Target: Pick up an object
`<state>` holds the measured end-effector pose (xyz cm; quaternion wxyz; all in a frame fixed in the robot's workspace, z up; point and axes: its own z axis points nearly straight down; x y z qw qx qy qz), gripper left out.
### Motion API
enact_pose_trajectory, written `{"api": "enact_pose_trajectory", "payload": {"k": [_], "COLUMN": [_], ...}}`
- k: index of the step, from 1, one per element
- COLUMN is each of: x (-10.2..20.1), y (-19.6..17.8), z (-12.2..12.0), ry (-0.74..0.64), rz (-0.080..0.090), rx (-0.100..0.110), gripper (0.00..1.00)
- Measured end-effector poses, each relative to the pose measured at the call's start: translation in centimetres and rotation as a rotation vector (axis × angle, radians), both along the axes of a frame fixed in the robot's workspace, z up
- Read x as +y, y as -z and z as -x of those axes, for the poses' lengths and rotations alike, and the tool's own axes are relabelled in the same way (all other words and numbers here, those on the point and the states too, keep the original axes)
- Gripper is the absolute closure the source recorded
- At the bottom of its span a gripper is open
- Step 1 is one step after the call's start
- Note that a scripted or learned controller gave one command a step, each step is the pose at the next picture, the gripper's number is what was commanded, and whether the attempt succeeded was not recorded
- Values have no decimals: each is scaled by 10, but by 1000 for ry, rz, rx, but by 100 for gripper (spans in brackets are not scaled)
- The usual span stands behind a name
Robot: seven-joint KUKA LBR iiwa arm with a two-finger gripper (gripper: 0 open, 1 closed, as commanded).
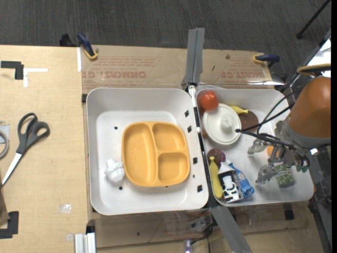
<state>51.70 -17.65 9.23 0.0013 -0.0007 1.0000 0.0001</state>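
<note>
My gripper (260,162) hangs low over the right bin (263,196), in its right half. Its two grey fingers (256,147) are spread apart, so it is open, with bare bin floor between them. A small green object (286,179) lies just to its right, and a bit of orange (270,151) shows beside the upper finger. To the left lie a blue and white packet (234,183), a yellow banana (214,175) and a dark purple piece (216,155). Further back sit a white round lid (224,124), a red ball (209,100) and a brown item (249,120).
The left bin (102,141) holds a yellow divided plate (156,153) and a white crumpled lump (114,169). Scissors (26,136) lie on the bench at the far left. Cables (274,115) run from the arm (315,109) across the right bin.
</note>
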Motion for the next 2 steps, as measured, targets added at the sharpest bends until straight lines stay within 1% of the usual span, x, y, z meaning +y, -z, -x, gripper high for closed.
{"api": "enact_pose_trajectory", "payload": {"k": [1, 2], "x": [68, -9], "y": [0, -82], "z": [37, -28], "ry": [-117, 51], "rz": [0, 1], "rx": [1, -3], "gripper": [0, 0]}}
